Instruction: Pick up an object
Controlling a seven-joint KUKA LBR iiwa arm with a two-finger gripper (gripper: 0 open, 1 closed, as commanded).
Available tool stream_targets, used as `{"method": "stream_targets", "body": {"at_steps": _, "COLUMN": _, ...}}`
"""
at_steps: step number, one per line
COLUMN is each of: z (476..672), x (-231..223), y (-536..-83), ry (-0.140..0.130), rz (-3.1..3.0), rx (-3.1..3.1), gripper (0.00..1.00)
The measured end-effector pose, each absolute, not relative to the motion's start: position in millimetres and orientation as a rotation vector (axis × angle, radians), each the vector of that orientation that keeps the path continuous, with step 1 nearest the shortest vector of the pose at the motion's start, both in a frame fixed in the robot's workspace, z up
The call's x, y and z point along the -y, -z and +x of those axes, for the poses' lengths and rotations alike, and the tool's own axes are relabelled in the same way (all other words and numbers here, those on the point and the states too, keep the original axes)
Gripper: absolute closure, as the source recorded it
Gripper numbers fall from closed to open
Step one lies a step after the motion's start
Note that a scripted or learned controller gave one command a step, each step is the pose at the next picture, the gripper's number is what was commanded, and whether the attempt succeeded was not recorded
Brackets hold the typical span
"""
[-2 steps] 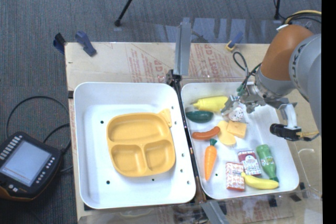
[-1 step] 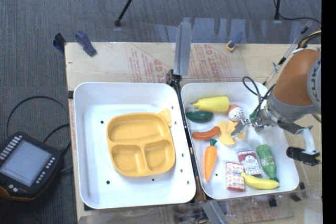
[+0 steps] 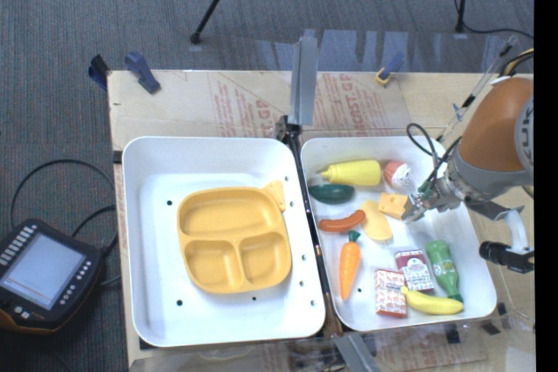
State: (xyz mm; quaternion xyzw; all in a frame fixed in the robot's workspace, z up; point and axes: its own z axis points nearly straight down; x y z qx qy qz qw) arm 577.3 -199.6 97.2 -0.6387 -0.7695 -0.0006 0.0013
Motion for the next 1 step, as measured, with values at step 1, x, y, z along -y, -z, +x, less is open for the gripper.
{"method": "stream_targets", "body": {"at_steps": 1, "z": 574.9, "x": 133.6, "y": -186.3, "ry": 0.002, "rz": -2.334, "rx": 2.103, "gripper": 1.00}}
